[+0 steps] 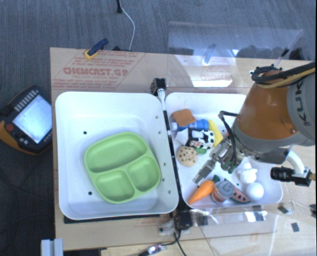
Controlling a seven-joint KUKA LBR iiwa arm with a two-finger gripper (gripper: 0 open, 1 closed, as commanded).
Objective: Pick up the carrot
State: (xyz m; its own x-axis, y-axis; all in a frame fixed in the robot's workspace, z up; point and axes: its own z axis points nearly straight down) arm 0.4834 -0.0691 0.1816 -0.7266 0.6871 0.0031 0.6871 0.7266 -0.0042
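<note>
1. The claw (210,167) is hovering in the right bin (265,199), fingers parted, gripping nothing.
2. The carrot (200,191) is lying just below-left of the claw, its long axis slanting diagonally, tip pointing away toward the bin's lower-left corner.

Arm (278,119) cut off by the right edge beyond the orange band, its bulk covering the right part of the right bin (222,204) and whatever lies beneath there. Gripper (214,164) too small and cluttered for the finger gap to be judged; carrot (200,191) with its green top partly masked by the fingertips. Small toys (201,137) behind the gripper overlapping and too small to name with certainty, and the pendant (25,120) screen washed out by glare.
</note>
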